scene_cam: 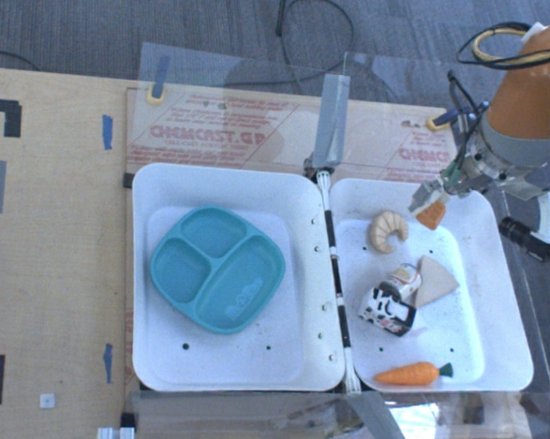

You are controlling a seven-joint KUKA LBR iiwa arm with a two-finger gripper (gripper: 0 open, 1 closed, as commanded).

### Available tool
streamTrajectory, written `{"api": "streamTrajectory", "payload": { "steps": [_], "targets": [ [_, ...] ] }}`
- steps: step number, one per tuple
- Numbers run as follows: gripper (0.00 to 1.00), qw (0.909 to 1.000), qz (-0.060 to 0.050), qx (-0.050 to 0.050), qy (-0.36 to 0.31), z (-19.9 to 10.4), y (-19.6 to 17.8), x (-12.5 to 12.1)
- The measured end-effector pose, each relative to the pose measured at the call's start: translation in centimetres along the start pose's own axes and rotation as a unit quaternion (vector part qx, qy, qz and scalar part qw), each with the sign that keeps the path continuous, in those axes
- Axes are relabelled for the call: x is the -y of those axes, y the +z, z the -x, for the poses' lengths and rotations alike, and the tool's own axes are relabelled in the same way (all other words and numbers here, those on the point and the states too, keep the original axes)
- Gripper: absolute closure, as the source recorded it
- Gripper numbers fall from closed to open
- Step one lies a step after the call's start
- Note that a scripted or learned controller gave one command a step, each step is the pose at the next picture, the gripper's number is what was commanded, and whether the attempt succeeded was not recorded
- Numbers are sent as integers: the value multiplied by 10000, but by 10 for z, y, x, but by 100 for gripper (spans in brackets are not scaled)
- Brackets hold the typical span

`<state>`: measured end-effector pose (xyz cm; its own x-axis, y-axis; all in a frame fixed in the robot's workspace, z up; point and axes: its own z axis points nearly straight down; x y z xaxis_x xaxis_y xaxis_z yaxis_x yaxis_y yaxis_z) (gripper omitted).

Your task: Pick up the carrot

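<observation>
Your carrot (413, 373) lies flat along the near edge of the right bin (503, 319), orange body pointing left, green stub to the right, close to the bin's front wall and well apart from the gripper (432, 202). Your gripper sits at the far side of that same bin, near its back rim, hanging off the grey wrist with the orange band (534, 77) above it on the right. Between the fingertips you've got a small orange piece (431, 214), fingers set narrow on it, so the grasp looks occupied by that piece, not the carrot. What the orange piece is, you can't tell at this size. Just left and below the gripper, a tan croissant-shaped toy (388, 229) rests on the bin floor, close to but apart from the orange piece. Further toward the front, a beige wedge (434, 281) lies touching a black-and-white cow-patterned toy (390, 306), both about mid-bin, between croissant and carrot. Left bin (158, 206) holds a teal divided plate (217, 268) with three compartments, sitting flat, nothing in its sections. The two bins butt together along the hinge strip (332, 274) in the middle. Black cables (312, 19) loop on the grey floor behind the bench.
</observation>
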<state>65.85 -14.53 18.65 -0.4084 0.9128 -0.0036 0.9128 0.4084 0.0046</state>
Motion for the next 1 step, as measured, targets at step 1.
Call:
{"api": "streamTrajectory", "payload": {
  "steps": [1],
  "targets": [
    [100,9820,-7,-17,-1890,-53,10,6]
  ]
}}
